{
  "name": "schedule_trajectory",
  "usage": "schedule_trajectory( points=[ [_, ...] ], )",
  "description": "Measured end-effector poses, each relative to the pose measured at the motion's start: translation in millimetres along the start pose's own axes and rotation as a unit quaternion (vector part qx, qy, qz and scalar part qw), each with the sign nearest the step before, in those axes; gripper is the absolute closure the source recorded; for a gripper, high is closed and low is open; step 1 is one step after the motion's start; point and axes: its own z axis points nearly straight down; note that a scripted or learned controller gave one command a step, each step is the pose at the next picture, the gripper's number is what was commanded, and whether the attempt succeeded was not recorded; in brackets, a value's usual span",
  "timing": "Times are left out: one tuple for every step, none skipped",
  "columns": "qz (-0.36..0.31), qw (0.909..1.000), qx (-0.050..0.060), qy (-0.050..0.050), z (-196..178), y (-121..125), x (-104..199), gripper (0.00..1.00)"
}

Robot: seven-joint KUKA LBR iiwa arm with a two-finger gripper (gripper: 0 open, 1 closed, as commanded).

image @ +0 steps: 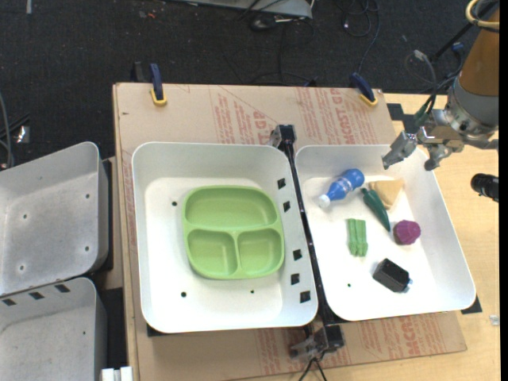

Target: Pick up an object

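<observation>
While end effector (413, 155) spreads above bin rim (413, 146)

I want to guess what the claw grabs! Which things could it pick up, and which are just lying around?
For the job:
claw, open above the right bin
blue bottle
yellow wedge
dark green stick
light green piece
purple ball
black block

Just lying about:
green divided plate in the left bin
clamps on the board
grey trays

green tray (233, 231), blue bottle (343, 186)
</observation>
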Motion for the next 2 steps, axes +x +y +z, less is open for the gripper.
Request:
schedule_trajectory(
  points=[
    [-0.001, 1.0, -0.006, -0.001, -7.6, 2.4, 0.6, 0.0],
    [0.0, 1.0, -0.003, 0.0, 54.1, -4.6, 2.0, 0.0]
  ],
)
